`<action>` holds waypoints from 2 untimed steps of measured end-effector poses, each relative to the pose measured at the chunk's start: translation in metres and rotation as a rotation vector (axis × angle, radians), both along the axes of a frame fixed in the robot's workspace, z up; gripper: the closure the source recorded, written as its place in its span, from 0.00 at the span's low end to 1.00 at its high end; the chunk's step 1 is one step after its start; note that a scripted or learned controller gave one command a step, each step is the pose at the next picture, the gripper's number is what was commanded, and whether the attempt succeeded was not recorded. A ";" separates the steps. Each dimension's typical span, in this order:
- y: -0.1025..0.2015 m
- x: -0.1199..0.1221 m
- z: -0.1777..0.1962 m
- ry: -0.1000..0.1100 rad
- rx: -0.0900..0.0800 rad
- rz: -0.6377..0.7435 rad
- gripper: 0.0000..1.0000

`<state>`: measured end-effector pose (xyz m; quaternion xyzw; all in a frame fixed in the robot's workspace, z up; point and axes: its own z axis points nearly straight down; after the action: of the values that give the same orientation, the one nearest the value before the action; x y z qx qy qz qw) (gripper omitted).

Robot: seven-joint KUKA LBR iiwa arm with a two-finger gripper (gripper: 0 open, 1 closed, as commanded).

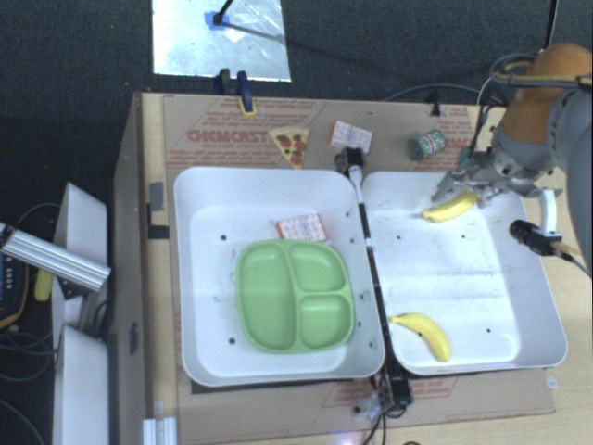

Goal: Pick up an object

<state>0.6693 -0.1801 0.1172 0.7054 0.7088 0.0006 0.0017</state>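
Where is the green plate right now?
The green plate sits in the left white bin, toward its near right part, just in front of a small red-and-white packet and beside the divider between the two bins.

Bins (pixel 278 188): white plastic, smooth, slightly glossy. Divided plate (pixel 295 295): pale green plastic, matt sheen. Bananas (pixel 424 330) (pixel 448 209): yellow, smooth, plastic-looking. Table (pixel 222 133): brown printed cardboard, matt. Floor sheet (pixel 220 24): reflective, metallic-looking. Floor (pixel 65 72): dark, rough carpet.
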 end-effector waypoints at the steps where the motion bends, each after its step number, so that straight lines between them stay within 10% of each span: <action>1: 0.000 0.000 0.000 0.000 0.000 0.000 0.00; 2: 0.000 0.000 0.000 0.000 0.000 0.000 0.00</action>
<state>0.6693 -0.1801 0.1172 0.7054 0.7088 0.0006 0.0017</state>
